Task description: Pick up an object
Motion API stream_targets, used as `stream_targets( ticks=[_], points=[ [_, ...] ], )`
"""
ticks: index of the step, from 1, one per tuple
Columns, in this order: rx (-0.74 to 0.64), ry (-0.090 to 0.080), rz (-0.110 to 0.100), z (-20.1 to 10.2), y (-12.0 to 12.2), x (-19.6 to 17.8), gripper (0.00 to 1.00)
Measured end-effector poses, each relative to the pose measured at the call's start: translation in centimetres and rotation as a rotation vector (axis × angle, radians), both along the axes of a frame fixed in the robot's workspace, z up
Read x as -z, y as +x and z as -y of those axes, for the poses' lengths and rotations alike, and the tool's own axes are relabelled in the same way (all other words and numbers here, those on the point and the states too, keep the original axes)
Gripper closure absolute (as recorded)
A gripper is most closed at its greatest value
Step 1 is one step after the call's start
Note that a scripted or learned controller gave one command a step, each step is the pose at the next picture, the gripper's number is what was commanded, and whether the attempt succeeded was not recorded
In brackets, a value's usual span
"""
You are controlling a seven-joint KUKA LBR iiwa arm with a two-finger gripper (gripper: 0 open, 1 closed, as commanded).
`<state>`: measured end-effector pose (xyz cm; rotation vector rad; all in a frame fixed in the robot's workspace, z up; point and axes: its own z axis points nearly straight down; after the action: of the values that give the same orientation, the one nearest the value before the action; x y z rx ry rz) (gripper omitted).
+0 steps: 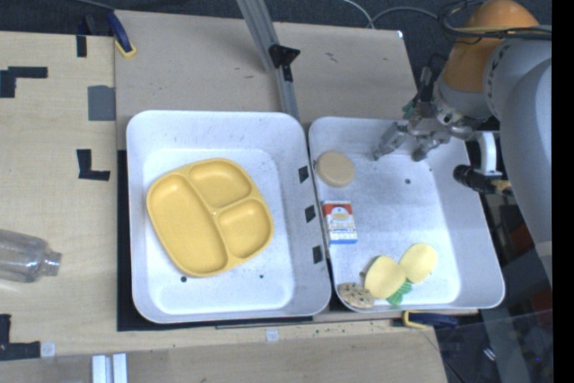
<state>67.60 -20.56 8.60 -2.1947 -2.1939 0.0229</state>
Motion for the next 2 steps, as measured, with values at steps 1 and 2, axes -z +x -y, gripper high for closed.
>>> stream_targets(
  ticks=[1,2],
  points=[
    [0.000,-0.001,0.000,0.00,-0.01,0.01,0.00],
    [-0.001,-0.002,0.003,-0.01,-0.12,0.03,0.00]
  ],
)
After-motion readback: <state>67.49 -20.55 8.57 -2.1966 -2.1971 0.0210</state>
